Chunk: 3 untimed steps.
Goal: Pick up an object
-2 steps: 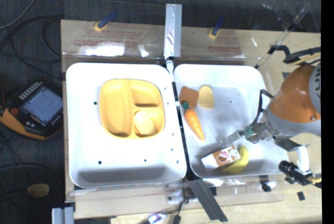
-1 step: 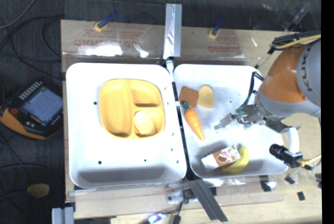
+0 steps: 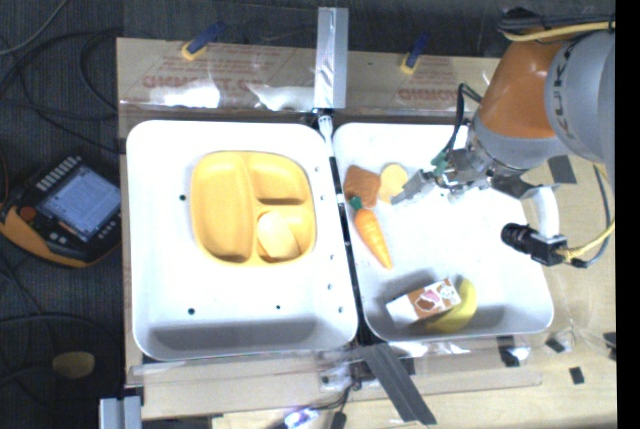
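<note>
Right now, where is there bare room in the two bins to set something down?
Left white bin: bare floor rings the yellow divided tray, widest along the near edge. Right white bin: free between orange carrot and right wall. Crowded near yellow banana and gripper.

We see the arm (image 3: pixel 545 102) entering from the right edge, its grey body and orange band high in the upper right. The wrist bends down and to the left. The gripper (image 3: pixel 405 192) points left, low over the right bin's upper half, its slim fingers stretched toward the bin's left side. Cables loop along the wrist.
</note>
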{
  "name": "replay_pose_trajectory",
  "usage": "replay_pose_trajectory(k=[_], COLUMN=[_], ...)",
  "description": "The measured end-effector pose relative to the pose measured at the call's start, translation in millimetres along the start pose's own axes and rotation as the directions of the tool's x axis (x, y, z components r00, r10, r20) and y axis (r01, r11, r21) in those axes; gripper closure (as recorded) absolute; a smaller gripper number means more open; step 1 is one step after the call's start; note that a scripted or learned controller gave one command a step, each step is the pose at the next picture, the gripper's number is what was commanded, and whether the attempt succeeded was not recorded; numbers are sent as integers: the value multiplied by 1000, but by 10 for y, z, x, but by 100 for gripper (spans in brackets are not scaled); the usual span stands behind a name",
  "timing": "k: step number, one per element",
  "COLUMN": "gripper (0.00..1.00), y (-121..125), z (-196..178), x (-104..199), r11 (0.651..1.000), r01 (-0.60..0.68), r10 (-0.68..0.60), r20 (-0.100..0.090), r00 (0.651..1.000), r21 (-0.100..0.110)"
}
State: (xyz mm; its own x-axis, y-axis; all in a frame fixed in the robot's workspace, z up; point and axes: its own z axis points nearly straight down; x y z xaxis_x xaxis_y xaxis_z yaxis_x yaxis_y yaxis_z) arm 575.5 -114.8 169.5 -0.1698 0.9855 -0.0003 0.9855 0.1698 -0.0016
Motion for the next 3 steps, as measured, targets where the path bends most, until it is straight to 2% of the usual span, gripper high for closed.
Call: replay_pose_trajectory(k=[1,2,3], gripper=[0,0,0], y=[302,-24,-317], z=[668,695,145], x=[74,167,-266], r11=[999,940,915], r01=[-40,340,404], r10=[40,-340,-404], r20=[2,0,2], r00=[999,940,915], r21=[2,-1,-1])
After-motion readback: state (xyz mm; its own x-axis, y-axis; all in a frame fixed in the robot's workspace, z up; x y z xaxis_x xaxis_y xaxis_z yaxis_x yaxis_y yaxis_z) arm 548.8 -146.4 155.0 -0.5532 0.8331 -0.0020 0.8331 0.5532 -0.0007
